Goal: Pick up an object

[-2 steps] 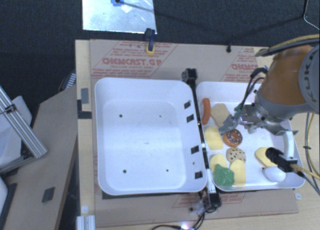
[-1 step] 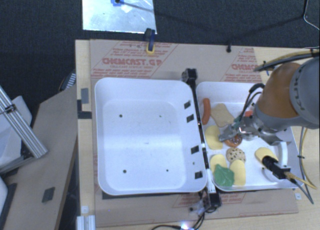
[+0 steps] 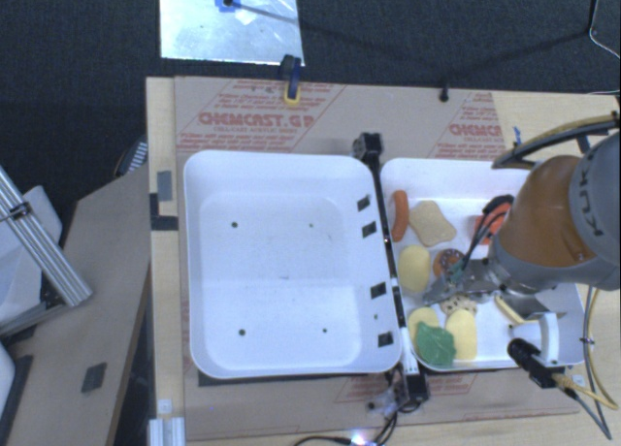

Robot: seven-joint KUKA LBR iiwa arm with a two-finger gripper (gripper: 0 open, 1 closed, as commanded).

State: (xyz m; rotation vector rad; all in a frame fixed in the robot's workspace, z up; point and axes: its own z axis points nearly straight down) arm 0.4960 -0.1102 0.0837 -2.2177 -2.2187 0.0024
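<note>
You are looking at the gripper [image 3: 448, 288] reaching down into the right bin [image 3: 456, 174], hovering among toy foods; its tips are sitting beside a yellow piece [image 3: 414, 267] and a brown round item [image 3: 448, 262]; you cannot tell how the jaws are standing; a green piece [image 3: 436, 344] is lying near the front wall.

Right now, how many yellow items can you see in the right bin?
3: one yellow piece beside the divider mid-bin, one lower by the green item, one right of that. The arm may hide others.
</note>
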